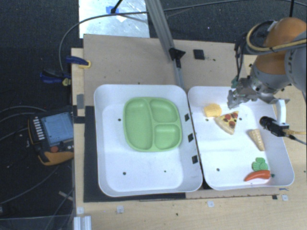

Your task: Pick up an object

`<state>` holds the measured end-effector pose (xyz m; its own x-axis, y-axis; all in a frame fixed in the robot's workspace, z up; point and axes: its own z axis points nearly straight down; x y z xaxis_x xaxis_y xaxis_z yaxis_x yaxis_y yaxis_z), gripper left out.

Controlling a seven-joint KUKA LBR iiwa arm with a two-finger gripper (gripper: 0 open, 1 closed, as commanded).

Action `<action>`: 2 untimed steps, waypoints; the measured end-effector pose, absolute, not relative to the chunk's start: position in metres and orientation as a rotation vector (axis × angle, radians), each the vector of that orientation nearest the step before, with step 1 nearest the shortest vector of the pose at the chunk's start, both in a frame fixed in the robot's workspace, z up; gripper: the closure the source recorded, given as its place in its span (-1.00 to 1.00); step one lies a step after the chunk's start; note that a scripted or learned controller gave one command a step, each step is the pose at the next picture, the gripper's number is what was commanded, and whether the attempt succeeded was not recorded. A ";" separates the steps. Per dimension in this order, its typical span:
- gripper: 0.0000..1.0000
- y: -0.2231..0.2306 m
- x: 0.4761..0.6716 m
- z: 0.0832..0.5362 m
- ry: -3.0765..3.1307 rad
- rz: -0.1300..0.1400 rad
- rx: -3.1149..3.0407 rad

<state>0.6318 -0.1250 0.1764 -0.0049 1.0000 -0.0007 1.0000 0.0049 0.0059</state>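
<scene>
In the right bin [225, 176] lie several toy foods: a yellow cheese block [213, 110], a pizza slice [228, 121], a tan cone-shaped piece [257, 139] and a red-and-green vegetable piece [259, 171]. My gripper [234, 98] hangs over the far part of this bin, just above and right of the cheese and pizza slice. Nothing shows between its tips.
The left bin [112, 171] holds a green divided plate [152, 123]. A grey pole [160, 23] slants in from the top and ends at a black clamp near the bins' far edge. A handheld controller [52, 133] and cables lie off the bench to the left.
</scene>
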 end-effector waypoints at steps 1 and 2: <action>1.00 -0.125 0.633 0.216 2.224 0.005 2.213; 1.00 -0.074 0.626 0.228 2.231 0.005 2.210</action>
<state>0.6258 -0.0739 0.2285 -0.0095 1.0000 0.0015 0.9999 0.0095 0.0032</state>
